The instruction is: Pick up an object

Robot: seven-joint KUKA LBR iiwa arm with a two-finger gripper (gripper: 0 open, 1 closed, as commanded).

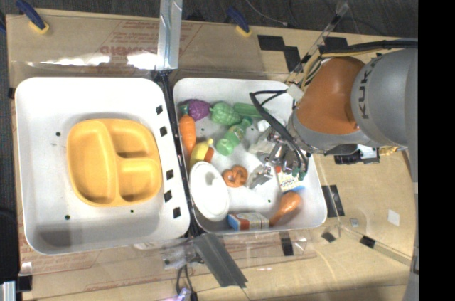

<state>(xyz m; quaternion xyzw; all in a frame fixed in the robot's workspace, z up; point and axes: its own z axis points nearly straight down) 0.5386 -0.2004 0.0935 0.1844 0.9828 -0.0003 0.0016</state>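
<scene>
The right bin (pixel 234 86) holds several toy foods: a purple grape bunch (pixel 196 109), an orange carrot (pixel 187 133), green vegetables (pixel 227 114), a yellow-red piece (pixel 202 151), an orange pumpkin-like piece (pixel 235 176), a white bowl (pixel 208 191), a brown drumstick-like piece (pixel 286 206) and a small carton (pixel 247 223). My gripper (pixel 264 166) reaches down into the middle of this bin, its metal tip just right of the orange piece. Nothing visibly sits between its fingers.
The left bin (pixel 43 107) holds a yellow divided tray (pixel 114 161). Black cables (pixel 266 104) loop over the right bin's back. A metal post (pixel 169 29) stands between the bins at the rear. Cardboard covers the bench around both bins.
</scene>
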